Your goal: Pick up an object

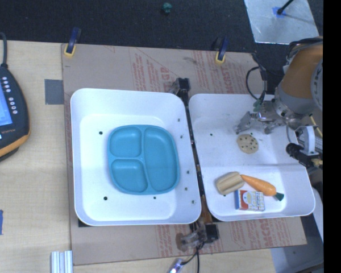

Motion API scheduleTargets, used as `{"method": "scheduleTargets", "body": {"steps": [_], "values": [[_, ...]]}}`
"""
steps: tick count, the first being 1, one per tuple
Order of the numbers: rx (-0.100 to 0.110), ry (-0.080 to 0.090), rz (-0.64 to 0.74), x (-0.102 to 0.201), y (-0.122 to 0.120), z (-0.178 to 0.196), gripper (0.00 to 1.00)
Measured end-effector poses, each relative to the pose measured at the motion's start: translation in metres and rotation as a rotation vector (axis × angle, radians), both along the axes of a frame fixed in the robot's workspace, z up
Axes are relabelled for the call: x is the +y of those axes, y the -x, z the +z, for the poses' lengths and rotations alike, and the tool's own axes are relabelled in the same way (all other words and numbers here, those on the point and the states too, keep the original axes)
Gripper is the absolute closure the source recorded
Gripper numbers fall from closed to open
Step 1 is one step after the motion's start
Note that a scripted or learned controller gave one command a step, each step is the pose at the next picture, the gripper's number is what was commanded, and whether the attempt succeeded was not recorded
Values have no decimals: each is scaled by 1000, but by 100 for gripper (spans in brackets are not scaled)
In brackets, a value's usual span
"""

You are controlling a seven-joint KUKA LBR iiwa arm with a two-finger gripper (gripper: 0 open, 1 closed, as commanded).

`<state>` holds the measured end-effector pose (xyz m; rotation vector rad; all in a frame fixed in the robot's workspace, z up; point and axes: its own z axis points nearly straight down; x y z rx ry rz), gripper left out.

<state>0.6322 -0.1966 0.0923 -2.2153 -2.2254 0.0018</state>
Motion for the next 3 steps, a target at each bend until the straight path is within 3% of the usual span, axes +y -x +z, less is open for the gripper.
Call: {"method": "scheduleTargets", "body": {"steps": [1,2,3], "values": [[2,1,-1,18,33,-1,0],[-4,5,0,16,31,14,100],[-4,5,1,16,31,13,0]]}}
